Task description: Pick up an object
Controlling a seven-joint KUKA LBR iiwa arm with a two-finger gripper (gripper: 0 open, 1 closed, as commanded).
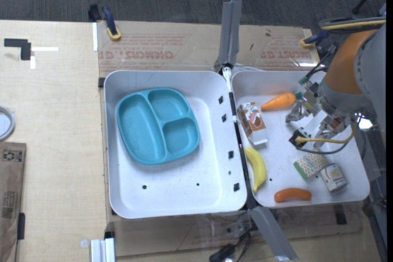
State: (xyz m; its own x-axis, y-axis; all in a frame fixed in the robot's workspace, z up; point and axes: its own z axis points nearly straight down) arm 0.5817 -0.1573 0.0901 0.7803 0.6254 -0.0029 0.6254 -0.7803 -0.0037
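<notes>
Gripper [299, 124] low over right bin [356, 190], fingers' state can't tell; carrot [278, 101] just beside, carton [252, 123], banana [256, 167], can [333, 177] nearby.

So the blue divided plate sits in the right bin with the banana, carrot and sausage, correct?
Not quite. The camera view shows the blue divided plate alone in the left bin. The banana, carrot and sausage do lie in the right bin.

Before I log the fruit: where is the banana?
The banana lies in the right bin, along its left wall, just below the small carton and above the orange sausage.
</notes>
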